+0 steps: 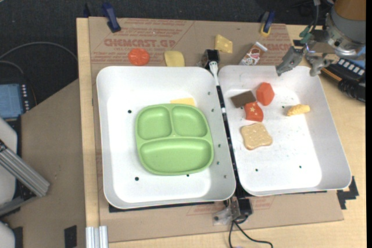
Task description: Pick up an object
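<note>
Camera view: I look down on two white bins side by side – the left bin point(110, 125) and the right bin point(314, 148).
Gripper: the gripper point(301, 61) hangs over the far edge of the right bin, its two fingers spread apart with nothing between them – released, as I read it.
Arm: grey with an orange band, coming in from the upper right.
Nearest object: a red toy pepper point(265, 93) lies in the right bin, near the gripper, toward me and a little left of it, not touching.
Other objects in the right bin: a brown chocolate-like block point(242, 99), a strawberry point(253, 111) just beside it, a slice of toast point(256, 136), and a small yellow piece point(298, 110) below the gripper.
Left bin: a green divided plate point(173, 139), with a yellow wedge point(183, 101) at its far rim.
</note>
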Tool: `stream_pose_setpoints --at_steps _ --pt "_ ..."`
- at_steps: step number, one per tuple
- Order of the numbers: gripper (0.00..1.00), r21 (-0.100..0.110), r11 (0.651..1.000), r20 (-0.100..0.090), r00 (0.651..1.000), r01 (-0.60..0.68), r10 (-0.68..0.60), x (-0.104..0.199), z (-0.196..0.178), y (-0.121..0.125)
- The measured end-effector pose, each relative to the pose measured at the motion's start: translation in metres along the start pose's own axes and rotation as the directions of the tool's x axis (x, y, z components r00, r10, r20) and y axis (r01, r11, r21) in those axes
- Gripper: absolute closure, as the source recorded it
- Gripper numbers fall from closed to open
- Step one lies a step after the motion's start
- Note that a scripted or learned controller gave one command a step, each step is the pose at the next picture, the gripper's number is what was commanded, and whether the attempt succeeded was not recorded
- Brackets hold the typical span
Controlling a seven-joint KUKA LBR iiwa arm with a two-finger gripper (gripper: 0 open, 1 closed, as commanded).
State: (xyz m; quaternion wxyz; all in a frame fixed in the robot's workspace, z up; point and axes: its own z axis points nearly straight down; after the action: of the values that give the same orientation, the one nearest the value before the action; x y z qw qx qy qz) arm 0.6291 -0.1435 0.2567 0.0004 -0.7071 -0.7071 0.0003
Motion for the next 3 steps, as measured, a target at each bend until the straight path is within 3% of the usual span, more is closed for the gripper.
stream_pose_setpoints --at_steps 1,2,3 --pt "0.0 -0.011 1.0 0.004 1.0 0.0 0.0 -0.009 0.157 -0.016" --pt "0.0 0.001 1.0 0.001 1.0 -0.004 0.004 -0.035 0.171 -0.072" --pt "0.0 -0.012 1.0 0.012 1.0 -0.002 0.002 0.038 0.171 -0.111"
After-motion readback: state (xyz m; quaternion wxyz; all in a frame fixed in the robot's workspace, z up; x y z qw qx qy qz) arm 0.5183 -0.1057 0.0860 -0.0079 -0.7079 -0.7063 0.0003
